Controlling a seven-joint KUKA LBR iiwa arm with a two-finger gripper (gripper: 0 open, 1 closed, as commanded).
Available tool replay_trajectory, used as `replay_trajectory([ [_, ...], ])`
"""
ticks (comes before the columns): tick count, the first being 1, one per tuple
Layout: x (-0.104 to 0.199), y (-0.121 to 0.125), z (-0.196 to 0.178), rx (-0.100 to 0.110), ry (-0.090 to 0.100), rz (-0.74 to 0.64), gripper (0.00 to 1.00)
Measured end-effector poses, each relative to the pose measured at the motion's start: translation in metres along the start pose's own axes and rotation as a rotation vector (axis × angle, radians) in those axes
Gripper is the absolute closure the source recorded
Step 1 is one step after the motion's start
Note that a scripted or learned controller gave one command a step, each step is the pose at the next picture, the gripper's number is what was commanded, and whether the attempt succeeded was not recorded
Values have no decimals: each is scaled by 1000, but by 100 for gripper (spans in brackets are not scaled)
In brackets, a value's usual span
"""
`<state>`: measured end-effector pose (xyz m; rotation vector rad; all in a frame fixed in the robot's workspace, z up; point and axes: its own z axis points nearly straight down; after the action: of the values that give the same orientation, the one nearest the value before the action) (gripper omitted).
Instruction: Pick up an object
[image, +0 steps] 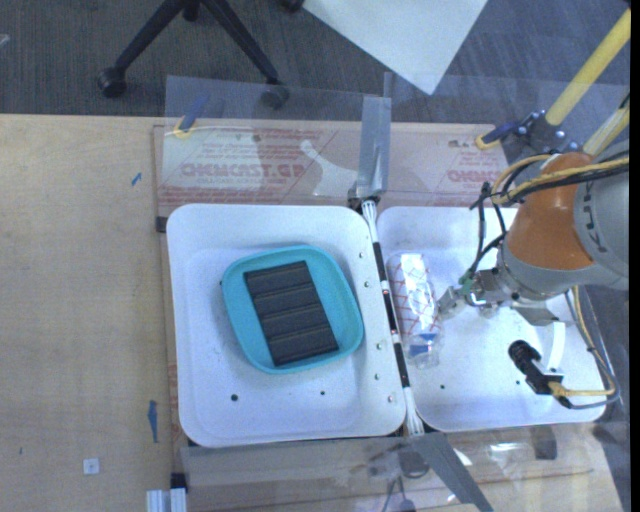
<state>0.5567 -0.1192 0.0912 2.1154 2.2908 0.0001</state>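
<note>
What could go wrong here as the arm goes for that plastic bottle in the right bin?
1. The bottle lies on its side against the right bin's left wall, so a finger may have no room on that side.
2. It looks clear and rounded, so it may roll or slip away.
3. The gripper sits beside the bottle, not over it, so closing here may catch nothing.
</note>
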Motion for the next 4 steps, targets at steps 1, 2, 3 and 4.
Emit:
replay_trajectory([
  [1,2,11,-1,1,-8,-52,0],
  [2,5,-25,-2,-1,-7,-57,0],
  [3,17,-63,-39,7,3,-83,0],
  [4,43,-11,-94,15,17,-14,0],
])
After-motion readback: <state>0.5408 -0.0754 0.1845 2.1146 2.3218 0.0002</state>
